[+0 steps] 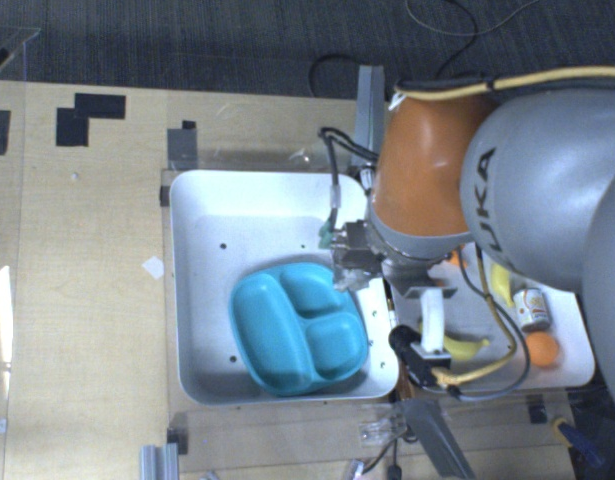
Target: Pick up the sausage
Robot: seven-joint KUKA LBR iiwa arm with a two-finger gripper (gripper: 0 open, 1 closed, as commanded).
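Nearest the lens is the grey arm (547, 188), its bulk covering most of the right half of the frame, with the orange band (427, 168) just above the wrist. Below that band the pincer (349, 263) hangs at the right wall of the left bin (202, 268), over the upper right corner of a blue divided tray (297, 328) that lies in the lower part of that bin. I cannot tell whether the pincer is open or closed; the wrist hides it.

The sausage I cannot pick out with certainty. A small reddish sliver (453, 259) peeps out at the arm's edge in the right bin (577, 363) and may be it; the rest is covered. Nearby in that bin, at lower right of the frame, lie a banana (465, 348), an orange fruit (542, 349) and a small bottle (532, 308), close together.

The step in hand looks like an approach, with no grasp yet made. To do it well, the pincer should be centred over the sausage's middle, opened wide and turned so that it closes across the short width, not along the length. A straight descent, low enough to grip below the roundest part, would stop it squirting out. The crowding is the risk: a skewed approach could nudge the banana or catch the wall between the bins. The pale surface (77, 268) at left plays no part.
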